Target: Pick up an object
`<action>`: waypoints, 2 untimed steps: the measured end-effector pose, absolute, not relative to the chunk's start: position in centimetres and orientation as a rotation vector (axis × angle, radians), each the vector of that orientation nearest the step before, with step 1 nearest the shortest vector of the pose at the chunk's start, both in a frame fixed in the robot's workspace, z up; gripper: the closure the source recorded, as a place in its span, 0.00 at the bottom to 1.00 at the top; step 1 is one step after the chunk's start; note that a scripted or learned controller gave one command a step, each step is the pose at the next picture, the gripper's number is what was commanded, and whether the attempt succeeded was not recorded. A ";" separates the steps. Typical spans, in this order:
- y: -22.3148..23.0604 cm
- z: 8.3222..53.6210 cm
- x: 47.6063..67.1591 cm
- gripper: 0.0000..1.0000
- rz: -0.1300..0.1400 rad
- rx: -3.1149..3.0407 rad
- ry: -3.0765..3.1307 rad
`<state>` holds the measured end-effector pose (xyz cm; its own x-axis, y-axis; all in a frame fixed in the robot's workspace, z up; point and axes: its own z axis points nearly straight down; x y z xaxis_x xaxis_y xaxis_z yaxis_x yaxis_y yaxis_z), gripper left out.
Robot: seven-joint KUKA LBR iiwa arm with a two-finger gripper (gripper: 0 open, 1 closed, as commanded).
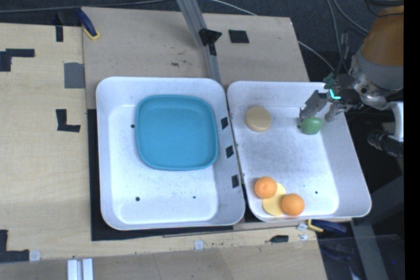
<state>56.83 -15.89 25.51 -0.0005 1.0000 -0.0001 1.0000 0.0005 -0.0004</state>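
tool point(319, 109) sits over the far right part of the right bin point(348, 167), fingers splayed wide and angled down; a small green object point(310, 125) lies just below the fingertips, touching or nearly so, not clearly between them; no grip confirmed; beige round object point(258, 119) to the tool's left, apart from it; two orange balls point(266, 187) point(293, 204) on a yellow piece point(273, 204) well toward the near edge from the tool; left bin point(108, 160) beyond, holding a blue square plate point(176, 132); table point(39, 108) carries black tape marks; no readable labels or writing.
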 end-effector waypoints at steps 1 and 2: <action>-15.9 25.5 56.8 0.00 0.001 -2.221 -2.222; -15.9 21.1 57.3 0.00 0.004 -2.218 -2.220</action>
